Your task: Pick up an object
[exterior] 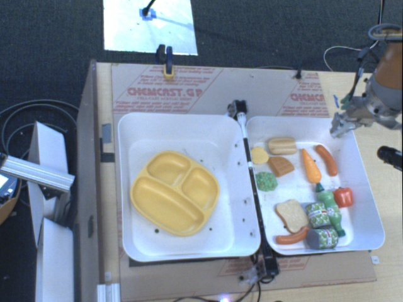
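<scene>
While the gripper (340, 126) hangs over the far right corner of the right bin (371, 216), whether it is released or clenched cannot be told, and nothing shows in its grasp. Nearest it inside that bin lie a red sausage (326, 159) and an orange carrot (310, 166). A bread roll (282, 145) sits toward the far left side. The left bin (129, 145) carries a yellow divided plate (174, 192). Both bins rest on the tabletop (208, 87).
</scene>
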Robot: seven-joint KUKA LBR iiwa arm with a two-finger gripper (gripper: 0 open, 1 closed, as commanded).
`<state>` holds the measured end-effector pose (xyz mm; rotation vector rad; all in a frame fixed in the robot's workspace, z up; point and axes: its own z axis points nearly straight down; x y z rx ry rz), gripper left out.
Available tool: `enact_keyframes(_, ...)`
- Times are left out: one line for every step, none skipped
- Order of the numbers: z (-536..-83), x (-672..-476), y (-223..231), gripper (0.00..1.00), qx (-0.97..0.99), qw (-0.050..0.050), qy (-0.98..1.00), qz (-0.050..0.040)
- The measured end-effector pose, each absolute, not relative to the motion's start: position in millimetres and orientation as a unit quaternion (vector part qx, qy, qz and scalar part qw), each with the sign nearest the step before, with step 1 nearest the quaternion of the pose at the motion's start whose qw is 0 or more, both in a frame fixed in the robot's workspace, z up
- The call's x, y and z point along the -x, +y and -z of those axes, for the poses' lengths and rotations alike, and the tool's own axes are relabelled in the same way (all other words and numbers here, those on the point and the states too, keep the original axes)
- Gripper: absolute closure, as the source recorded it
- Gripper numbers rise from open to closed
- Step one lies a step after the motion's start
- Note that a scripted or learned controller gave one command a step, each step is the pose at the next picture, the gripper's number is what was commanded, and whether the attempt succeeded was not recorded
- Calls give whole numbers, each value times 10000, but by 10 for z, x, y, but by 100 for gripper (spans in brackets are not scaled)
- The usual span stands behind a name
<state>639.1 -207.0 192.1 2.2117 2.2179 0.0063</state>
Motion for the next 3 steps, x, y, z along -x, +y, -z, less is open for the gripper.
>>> enact_keyframes(-840, -6689, -2059, 100, -7054, 9, 7088, -2)
enact_keyframes(-963, -6705, -2062, 100, -7041, 37, 7101, -10)
enact_keyframes(-1078, -6717, -2061, 100, -7026, 58, 7115, -16)
